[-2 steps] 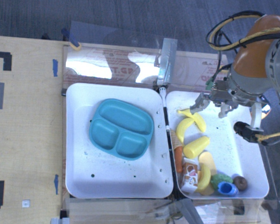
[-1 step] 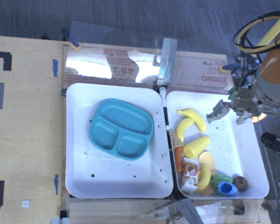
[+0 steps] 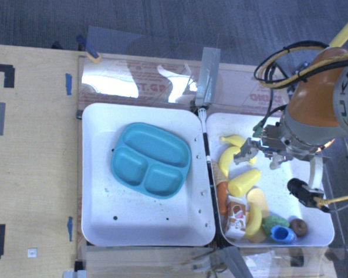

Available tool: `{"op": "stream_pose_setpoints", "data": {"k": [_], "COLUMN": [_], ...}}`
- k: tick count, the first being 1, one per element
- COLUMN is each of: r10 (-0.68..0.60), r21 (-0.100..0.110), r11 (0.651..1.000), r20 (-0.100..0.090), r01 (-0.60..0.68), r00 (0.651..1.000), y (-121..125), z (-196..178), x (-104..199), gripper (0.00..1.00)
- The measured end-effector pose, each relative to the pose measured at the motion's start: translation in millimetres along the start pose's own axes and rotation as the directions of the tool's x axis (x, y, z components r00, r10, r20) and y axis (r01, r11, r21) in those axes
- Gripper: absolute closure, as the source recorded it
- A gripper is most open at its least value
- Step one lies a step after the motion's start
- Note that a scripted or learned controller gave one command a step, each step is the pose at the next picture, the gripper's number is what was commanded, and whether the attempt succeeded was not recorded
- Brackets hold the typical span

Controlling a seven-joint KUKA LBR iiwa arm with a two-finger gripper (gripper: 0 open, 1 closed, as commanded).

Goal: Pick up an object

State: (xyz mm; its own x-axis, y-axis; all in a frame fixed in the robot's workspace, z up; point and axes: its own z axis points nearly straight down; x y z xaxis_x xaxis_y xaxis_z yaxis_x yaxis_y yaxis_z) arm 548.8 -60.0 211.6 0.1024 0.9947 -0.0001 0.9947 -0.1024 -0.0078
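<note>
While I watch from above, the gripper (image 3: 260,153) hangs over the right bin (image 3: 324,230), fingers (image 3: 244,151) apart and holding nothing. Toy food lies along that bin's left side: bananas (image 3: 228,159), a carton (image 3: 236,215). A blue plate (image 3: 151,159) sits in the left bin (image 3: 95,177).

A blue divided plate (image 3: 151,160) is lying in the left bin (image 3: 93,213), near the frame's middle. At right, the gripper (image 3: 260,159) is hanging open over the right bin (image 3: 324,233), nothing between its fingers. Yellow toy food (image 3: 243,182) is crowding that bin's left side (a banana (image 3: 254,217) among it), a blue cap (image 3: 281,233) lying lower down.
</note>
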Motion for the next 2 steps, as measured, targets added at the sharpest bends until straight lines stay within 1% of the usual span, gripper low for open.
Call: {"op": "stream_pose_setpoints", "data": {"k": [1, 2], "r10": [-0.034, -0.033], "r21": [-0.014, -0.019], "r11": [0.999, 0.999], "r20": [0.001, 0.002], "r01": [0.034, 0.033], "r00": [0.999, 0.999], "y": [6.1, 7.4], "z": [123.6, 112.4], "x": [-45.1, -45.3], "gripper": [0.00, 1.00]}}
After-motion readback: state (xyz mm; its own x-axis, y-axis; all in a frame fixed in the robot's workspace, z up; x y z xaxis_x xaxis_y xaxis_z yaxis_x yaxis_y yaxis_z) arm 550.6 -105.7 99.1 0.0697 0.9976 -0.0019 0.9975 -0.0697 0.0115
